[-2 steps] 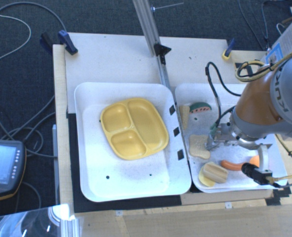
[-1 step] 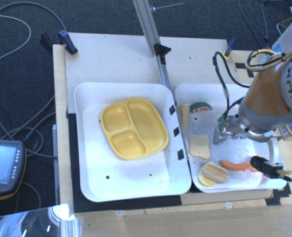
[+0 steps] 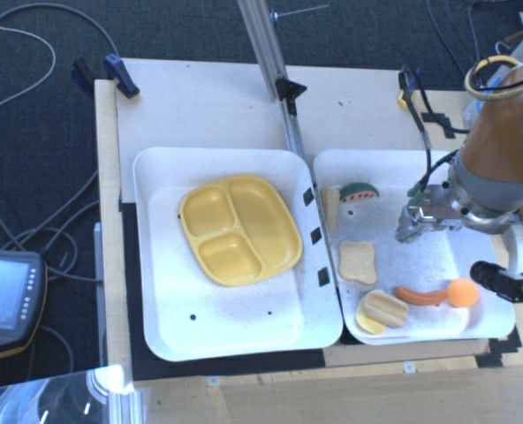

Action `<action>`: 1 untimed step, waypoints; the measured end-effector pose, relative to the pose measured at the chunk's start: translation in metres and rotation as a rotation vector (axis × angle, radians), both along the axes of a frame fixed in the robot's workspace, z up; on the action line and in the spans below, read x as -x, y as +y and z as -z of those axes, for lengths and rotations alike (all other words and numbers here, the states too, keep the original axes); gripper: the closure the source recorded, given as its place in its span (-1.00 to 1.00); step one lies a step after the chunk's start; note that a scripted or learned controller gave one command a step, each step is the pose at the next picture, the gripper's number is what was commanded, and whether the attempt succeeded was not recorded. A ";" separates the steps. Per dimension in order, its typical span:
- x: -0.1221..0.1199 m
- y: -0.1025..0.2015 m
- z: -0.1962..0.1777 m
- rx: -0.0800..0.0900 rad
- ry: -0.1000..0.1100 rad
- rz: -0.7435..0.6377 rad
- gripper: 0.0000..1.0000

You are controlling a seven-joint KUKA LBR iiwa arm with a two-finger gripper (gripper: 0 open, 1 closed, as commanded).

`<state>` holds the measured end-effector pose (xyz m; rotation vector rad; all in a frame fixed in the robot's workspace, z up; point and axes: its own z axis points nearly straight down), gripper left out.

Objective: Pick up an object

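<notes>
Toys lay gathered in the right bin (image 3: pixel 473 334), within the arm's reach: a watermelon slice (image 3: pixel 359 193), a bread slice (image 3: pixel 358 261), a bun (image 3: pixel 382 310) and a carrot (image 3: pixel 438 295). The gripper (image 3: pixel 413 221) hovered above bare bin floor, apart from them all; how its jaws stood could not be told. The left bin (image 3: pixel 164 325) held a yellow divided tray (image 3: pixel 240 230).

Glossy yellow plastic tray (image 3: pixel 240 230) in matt white speckled bin (image 3: pixel 169 325)
</notes>
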<state>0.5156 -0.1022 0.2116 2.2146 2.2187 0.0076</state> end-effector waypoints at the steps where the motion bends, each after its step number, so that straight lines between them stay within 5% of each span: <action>1: -0.001 0.000 -0.027 -0.001 0.003 0.000 1.00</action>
